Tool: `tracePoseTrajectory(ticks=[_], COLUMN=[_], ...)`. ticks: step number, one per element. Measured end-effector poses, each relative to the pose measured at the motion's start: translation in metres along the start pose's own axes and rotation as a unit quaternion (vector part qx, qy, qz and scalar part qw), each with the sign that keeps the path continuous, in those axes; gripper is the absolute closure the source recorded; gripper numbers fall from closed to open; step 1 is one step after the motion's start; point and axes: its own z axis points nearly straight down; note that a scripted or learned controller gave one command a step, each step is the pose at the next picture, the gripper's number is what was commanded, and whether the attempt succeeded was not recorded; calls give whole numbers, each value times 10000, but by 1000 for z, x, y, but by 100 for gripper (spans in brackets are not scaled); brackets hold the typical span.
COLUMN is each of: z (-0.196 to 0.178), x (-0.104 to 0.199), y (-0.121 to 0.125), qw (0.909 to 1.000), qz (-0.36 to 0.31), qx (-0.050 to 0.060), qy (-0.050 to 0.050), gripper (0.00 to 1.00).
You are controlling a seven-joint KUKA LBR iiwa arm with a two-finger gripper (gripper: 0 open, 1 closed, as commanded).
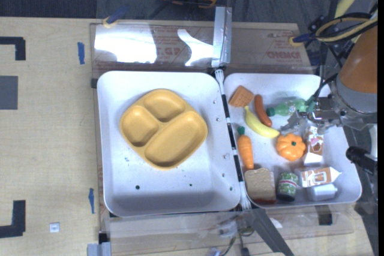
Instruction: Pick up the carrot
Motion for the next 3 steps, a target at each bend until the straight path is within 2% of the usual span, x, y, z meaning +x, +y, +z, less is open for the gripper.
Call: tracePoseTrajectory(ticks=[1, 2, 3], z=[-47, 21, 78], x=[-18, 7, -5], y=[13, -13, -12], qw=[9928, 9892, 9795], qz=[1201, 1467, 2013], qx=[-33, -5, -127], qy=[-21, -6, -20], gripper=[0, 0, 0])
